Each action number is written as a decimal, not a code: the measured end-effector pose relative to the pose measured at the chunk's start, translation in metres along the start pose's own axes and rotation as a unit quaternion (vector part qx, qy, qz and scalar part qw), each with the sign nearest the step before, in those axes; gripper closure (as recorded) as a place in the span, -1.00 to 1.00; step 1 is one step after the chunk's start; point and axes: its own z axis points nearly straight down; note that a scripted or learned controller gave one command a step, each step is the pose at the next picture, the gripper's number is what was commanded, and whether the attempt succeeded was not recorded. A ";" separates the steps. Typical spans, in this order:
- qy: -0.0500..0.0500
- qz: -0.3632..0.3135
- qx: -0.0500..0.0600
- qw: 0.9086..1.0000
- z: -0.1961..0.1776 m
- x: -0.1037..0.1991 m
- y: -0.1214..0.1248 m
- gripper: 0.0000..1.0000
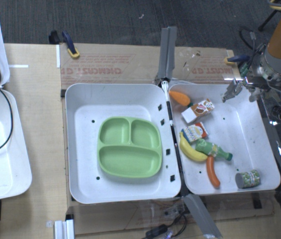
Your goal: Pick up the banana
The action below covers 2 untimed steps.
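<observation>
1. The gripper (240,89) stood over the upper right corner of the right bin (259,133), near its back rim. Its two fingers were spread apart, and nothing lay between them.
2. The banana (190,151) lay in the same bin, against the left wall and well apart from the gripper. Its curve ran from the upper left down toward the lower right.
3. The banana was crowded. A green bottle (212,150) lay along its right side and touched it. A small printed packet (195,132) sat just above it, at its upper end. A red sausage (213,172) lay just below the bottle, near the banana's lower tip.
4. Other items in the right bin stood clear of the banana: a carrot (180,98) at the upper left corner, a small carton (198,110) beside the carrot, and a can (248,179) at the lower right.
5. The left bin (80,133) held a green divided plate (130,147); it played no part in the task.
6. Judged step: approach. The pick had not begun, as the arm was not yet above the target.
7. Judged next move: travel left and toward the front of the bin until centred over the banana, then turn the fingers across its narrow width.
8. The descent would call for care: one finger had to enter between the banana and the bottle, where little room appeared.
</observation>
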 end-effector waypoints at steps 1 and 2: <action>0.000 -0.210 0.000 0.978 0.055 0.032 -0.048 -1.00; 0.001 -0.218 0.000 0.976 0.119 0.075 -0.094 -1.00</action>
